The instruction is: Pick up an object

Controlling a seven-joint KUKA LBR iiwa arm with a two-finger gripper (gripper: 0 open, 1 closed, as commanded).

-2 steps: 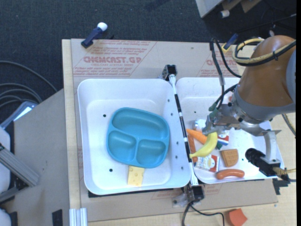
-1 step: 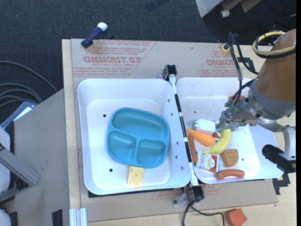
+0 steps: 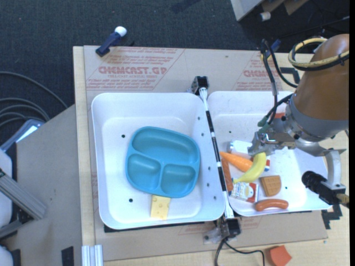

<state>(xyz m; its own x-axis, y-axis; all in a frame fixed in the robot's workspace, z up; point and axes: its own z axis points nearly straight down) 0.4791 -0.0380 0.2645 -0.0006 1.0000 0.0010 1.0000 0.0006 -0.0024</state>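
My gripper (image 3: pixel 265 144) hangs over the middle of the right bin (image 3: pixel 244 105), reaching in from the right. Just below it lies a yellow banana (image 3: pixel 252 169), its upper end close under the gripper. An orange carrot (image 3: pixel 236 160) lies to the banana's left. A brown toast slice (image 3: pixel 270 185), a reddish sausage (image 3: pixel 271 205) and a small red-and-white packet (image 3: pixel 243 191) lie near the bin's front. A white and blue item (image 3: pixel 239 146) is partly hidden behind the carrot.
The left bin (image 3: pixel 105 148) holds a blue divided plate (image 3: pixel 162 161) and a yellow cheese slice (image 3: pixel 160 206) at its front. A black divider rail (image 3: pixel 211 132) separates the bins. A blue-and-white tool (image 3: pixel 111 40) lies on the bench at the back left.
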